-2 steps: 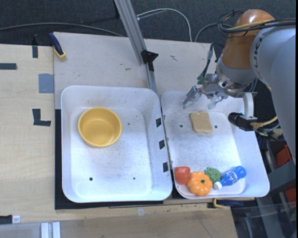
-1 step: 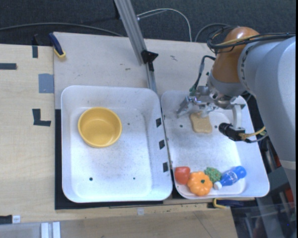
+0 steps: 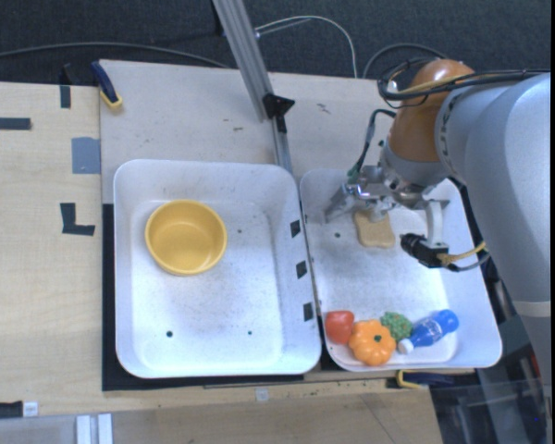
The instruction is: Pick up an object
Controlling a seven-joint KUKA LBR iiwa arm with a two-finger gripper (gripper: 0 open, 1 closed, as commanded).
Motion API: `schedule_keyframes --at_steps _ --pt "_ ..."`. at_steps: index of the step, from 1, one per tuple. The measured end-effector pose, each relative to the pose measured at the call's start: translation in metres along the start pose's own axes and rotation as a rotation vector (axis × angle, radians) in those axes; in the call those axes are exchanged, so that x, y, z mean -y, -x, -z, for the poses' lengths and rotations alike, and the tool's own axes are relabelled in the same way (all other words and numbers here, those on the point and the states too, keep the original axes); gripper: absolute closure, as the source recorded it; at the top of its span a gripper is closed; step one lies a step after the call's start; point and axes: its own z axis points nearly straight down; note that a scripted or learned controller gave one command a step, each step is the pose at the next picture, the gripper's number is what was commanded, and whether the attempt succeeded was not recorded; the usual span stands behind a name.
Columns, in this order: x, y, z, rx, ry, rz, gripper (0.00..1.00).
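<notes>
Reaching in from the right of the frame, with the orange-banded wrist high over the right bin (image 3: 472, 336). Pincer (image 3: 375, 202) set low over the upper part of that bin, directly above a tan, toast-like piece (image 3: 377, 233) lying flat on the bin floor. Cannot tell how far apart the jaws stand or whether anything sits between them: dark, cluttered metal there, too small to resolve. Tan piece apparently resting on the floor of the bin just below the tool, not lifted; contact or a small gap, impossible to say which.

Judged as the approach or descent step of the pick, with the tan piece as the likely target. Nothing visibly secured yet.

Other candidates clustered along the lower edge of the right bin: a red tomato-like item (image 3: 339, 324), an orange pumpkin-like item (image 3: 372, 341) just beside it, a green leafy item (image 3: 396, 323), and a small blue-and-white bottle (image 3: 433, 328), all packed near or touching. Well apart from these, a yellow bowl (image 3: 186, 237) in the upper left part of the left bin (image 3: 213, 340).

Next move, as a judgement: centre over the flat piece, come down until the tips straddle its edges, close, then lift straight up. Thin, flat shape likely hard to catch from above; risk of sliding it across the floor or closing on nothing.
</notes>
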Motion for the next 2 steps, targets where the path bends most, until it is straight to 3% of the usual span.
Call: schedule_keyframes --at_steps 1,2 --pt "-0.001 -0.001 0.012 -0.001 0.003 0.002 1.00" --pt "-0.006 -0.004 0.075 -0.003 0.000 0.000 1.00"
